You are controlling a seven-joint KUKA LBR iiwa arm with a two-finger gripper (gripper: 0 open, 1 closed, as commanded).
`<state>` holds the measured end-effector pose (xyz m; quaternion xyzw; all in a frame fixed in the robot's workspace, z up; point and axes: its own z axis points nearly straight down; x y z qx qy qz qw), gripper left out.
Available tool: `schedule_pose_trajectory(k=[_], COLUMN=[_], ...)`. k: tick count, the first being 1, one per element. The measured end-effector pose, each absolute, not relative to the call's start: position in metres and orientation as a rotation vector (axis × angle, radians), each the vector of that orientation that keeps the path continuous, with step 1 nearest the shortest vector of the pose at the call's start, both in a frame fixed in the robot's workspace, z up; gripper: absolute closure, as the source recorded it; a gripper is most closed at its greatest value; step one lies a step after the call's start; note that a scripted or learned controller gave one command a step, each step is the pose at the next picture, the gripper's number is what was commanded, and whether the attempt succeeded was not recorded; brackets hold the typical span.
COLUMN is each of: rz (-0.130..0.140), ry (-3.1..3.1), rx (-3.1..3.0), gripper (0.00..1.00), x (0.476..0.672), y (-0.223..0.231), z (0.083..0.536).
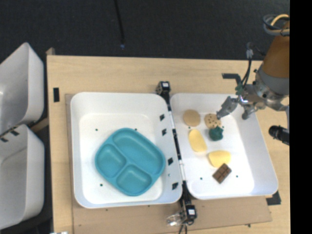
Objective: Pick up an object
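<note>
Toy foods point(197, 141) fill right bin point(253, 179); teal tray point(129, 162) in left bin point(83, 130).

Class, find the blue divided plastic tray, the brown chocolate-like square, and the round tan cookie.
Blue divided plastic tray point(113, 156): camera view, left compartment.
Brown chocolate-like square point(222, 173): camera view, its centre.
Round tan cookie point(192, 117): camera view, top face.

tan round disc point(191, 117), yellow oval point(197, 141), brown block point(222, 172), right bin point(253, 179)

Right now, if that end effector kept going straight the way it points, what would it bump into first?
Probably the tan spotted piece beside the dark green object: the end effector slants down-left toward it. Depth is hard to judge from above.
</note>
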<state>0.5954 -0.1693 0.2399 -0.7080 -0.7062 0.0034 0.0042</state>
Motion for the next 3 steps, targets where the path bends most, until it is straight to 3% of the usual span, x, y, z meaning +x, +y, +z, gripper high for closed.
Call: schedule_pose_trajectory(k=[1,3], rz=[-0.001,0.005], ry=[-2.223,-2.218], rx=[-2.222,-2.224], gripper=[0.00,0.00], x=[0.598,0.590], y=[-0.169,-0.168], z=[0.247,0.143])
